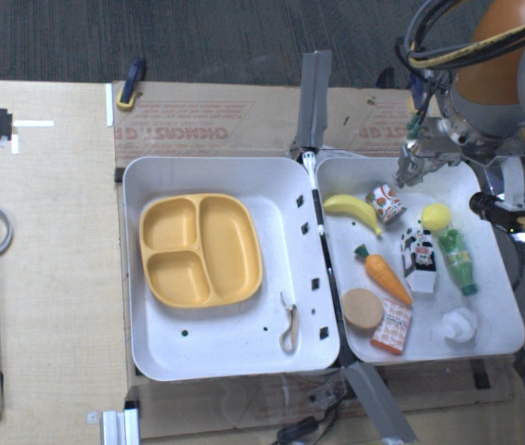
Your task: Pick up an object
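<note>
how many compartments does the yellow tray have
3: one large compartment on the right side, two smaller ones on the left, upper and lower. The tray sits in the left bin.

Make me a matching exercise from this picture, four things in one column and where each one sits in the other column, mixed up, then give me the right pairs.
Things:
1. yellow divided plate
2. banana
3. green bottle
4. carrot

Places:
A. right bin, lying between the banana and the round tan disc
B. left bin
C. right bin, just below the lemon
D. right bin, upper left, beside the small can

Pairs: 1-B, 2-D, 3-C, 4-A
</note>
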